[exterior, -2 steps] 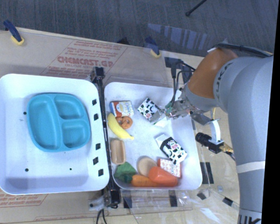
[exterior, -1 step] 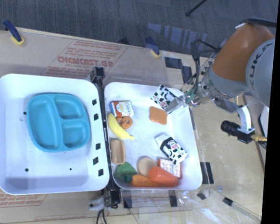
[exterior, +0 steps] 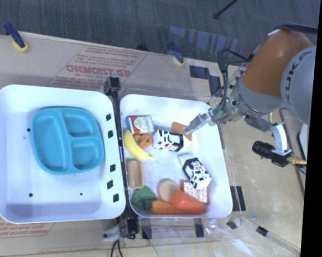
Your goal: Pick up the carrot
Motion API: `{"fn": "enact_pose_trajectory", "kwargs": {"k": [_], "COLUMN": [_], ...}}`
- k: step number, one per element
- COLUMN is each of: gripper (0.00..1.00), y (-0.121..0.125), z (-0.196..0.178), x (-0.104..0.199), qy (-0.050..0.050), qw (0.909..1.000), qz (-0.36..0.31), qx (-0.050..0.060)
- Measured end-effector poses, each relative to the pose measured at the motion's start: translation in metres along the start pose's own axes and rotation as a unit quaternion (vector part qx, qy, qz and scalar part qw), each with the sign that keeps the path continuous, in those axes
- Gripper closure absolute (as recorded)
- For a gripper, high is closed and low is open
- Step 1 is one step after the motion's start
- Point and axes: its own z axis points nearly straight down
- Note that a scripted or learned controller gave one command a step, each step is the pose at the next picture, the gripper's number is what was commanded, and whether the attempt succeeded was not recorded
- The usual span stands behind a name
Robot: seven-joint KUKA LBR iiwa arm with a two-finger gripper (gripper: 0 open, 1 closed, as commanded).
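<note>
A: What writing can we read here?

B: On the brown cardboard sheet [exterior: 99, 65] lying on the bench [exterior: 265, 216] we make out red print, "CHEMCAST GP". The grey arm [exterior: 299, 69] shows part of a dark maker's name on its casing, cut off at the edge. The small cartons carry print too fine to read.

A: Where do we find the carrot [exterior: 163, 208]?

B: In the right bin [exterior: 224, 174], against its near wall, touching the green leafy item [exterior: 143, 196] on its left and the red pepper-like piece [exterior: 187, 201] on its right. Its long axis runs roughly left to right along that wall, tilted slightly; which end is the tip we cannot tell.

A: And the gripper [exterior: 191, 127]?

B: It reaches in from the right, low over the far part of the right bin, beside an orange-brown item [exterior: 178, 127] and a cow-patterned carton [exterior: 168, 141]. Its fingers seem narrow, with nothing visibly between them. The carrot lies well apart from it. The left bin [exterior: 3, 157] holds a blue divided tray [exterior: 66, 140].
</note>
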Motion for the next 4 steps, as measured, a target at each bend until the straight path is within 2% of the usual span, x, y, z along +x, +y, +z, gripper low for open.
{"fn": "enact_pose_trajectory", "kwargs": {"k": [1,2,3,4], "gripper": [0.0,0.0,0.0,1.0], "y": [0.014,0.044,0.045,0.046], "z": [0.081,0.121,0.144,0.132], "x": [-0.018,-0.039,-0.041,-0.041], "qy": [0.003,-0.008,-0.001,-0.002], "qw": [0.9999,0.9998,0.9938,0.9941], "qz": [0.013,0.009,0.111,0.108], "qx": [0.005,-0.013,-0.001,-0.002]}}
